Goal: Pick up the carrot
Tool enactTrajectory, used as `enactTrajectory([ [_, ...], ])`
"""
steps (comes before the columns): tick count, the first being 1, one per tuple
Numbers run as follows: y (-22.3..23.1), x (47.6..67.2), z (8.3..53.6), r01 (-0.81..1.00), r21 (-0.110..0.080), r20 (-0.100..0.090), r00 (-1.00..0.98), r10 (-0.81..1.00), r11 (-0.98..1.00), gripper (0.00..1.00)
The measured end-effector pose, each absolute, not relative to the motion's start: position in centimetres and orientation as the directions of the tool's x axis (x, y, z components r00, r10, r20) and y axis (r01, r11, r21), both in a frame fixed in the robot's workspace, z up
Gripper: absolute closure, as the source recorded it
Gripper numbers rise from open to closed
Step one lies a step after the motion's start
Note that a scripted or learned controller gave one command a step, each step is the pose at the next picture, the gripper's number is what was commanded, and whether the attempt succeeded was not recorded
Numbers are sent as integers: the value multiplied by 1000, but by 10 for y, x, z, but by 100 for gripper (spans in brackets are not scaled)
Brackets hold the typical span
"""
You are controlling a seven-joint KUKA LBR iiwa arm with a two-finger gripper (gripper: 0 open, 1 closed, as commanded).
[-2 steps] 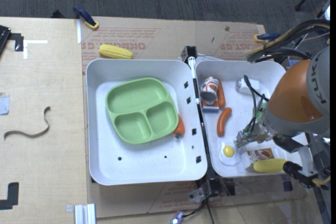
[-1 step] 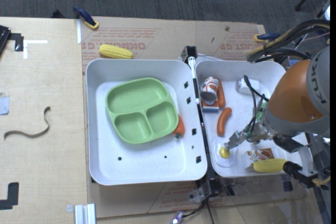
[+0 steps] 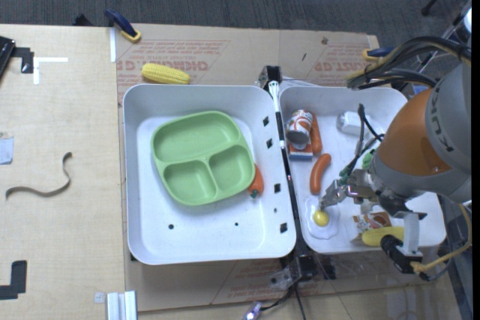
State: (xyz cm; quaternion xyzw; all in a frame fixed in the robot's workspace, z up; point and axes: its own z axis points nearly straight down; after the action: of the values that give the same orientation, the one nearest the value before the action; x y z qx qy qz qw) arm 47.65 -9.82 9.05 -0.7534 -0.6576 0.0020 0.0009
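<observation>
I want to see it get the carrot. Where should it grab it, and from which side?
The carrot lies in the left bin, tucked against the right edge of the green plate. Probably best to come straight down on its middle, the fingers closing across its narrow width. The plate crowds one side, so the fit looks tight. The gripper is over the right bin.

- carrot: mostly hidden behind green plate edge, just orange end w/ green tip shows
- gripper: fingers too small/blurred to read, arm bulk covers wrist
- arm: cut off at right edge
- packet under arm in right bin: partly covered, label unreadable
- can: print too small to read
</observation>
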Motion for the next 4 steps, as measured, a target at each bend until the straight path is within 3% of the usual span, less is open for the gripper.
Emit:
enactTrajectory([
  [4,-96,476,90,993,-4,-2,119,993,-119,0],
])
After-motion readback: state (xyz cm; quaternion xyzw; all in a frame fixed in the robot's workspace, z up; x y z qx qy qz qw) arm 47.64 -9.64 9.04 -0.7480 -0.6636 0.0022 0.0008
